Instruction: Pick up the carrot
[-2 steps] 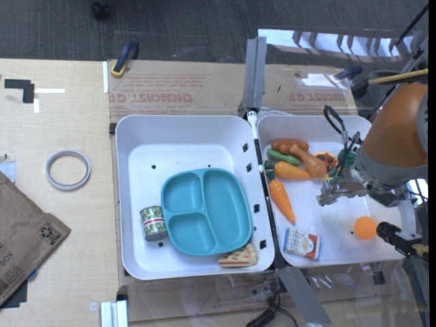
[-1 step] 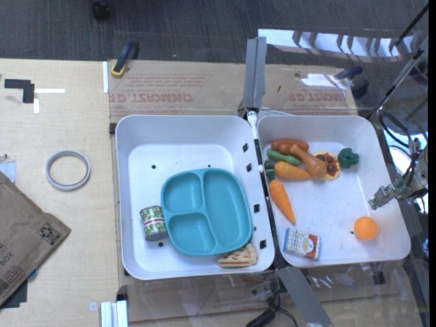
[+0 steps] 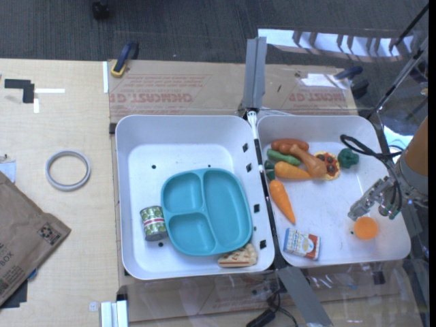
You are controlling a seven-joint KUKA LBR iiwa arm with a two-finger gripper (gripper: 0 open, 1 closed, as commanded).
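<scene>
Dark carpet lies behind the bench [image 3: 54, 114], which carries two white bins side by side. Over the right bin [image 3: 381, 254] the pincer [image 3: 371, 203] hangs low near the right wall; whether its fingers are apart or together cannot be told. Just below it sits an orange ball [image 3: 366, 229]. Well to its left lies the carrot [image 3: 281, 199], pointing down, with a second carrot [image 3: 293, 172] above that. A small carton [image 3: 302, 243] lies left and below. Far left, the other bin [image 3: 129, 182] holds a teal divided plate [image 3: 206, 211] and a can [image 3: 153, 223].
</scene>
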